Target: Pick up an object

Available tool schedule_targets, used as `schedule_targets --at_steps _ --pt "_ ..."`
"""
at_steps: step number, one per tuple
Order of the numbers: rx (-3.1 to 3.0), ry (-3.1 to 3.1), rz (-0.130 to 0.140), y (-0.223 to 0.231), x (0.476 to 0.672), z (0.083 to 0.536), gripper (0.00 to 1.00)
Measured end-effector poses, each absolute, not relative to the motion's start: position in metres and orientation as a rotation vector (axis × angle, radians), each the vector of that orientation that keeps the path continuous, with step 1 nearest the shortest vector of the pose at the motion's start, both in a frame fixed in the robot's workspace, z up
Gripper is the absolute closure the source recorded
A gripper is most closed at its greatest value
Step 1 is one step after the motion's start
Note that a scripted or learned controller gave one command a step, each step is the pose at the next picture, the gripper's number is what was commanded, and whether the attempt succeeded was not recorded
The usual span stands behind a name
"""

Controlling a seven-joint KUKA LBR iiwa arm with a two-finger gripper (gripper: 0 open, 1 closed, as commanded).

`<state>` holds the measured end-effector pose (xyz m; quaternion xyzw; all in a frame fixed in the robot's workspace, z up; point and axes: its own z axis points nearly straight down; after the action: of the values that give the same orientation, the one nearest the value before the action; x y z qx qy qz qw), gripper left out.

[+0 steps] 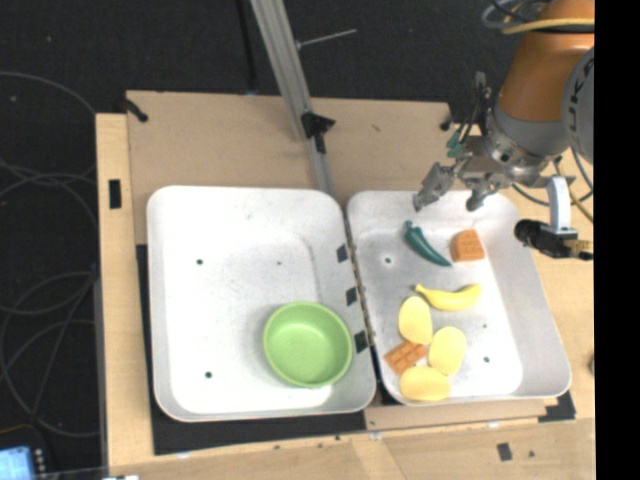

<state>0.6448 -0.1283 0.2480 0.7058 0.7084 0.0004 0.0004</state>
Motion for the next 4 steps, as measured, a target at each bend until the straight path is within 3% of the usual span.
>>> schedule_targets --at_steps 1,4 --pt "2.216 2.225 0.001 -0.129 0.645 0.248 0.00" --pt "2.224 2.219 -0.007 -0.138 0.637 0.098 0.00"
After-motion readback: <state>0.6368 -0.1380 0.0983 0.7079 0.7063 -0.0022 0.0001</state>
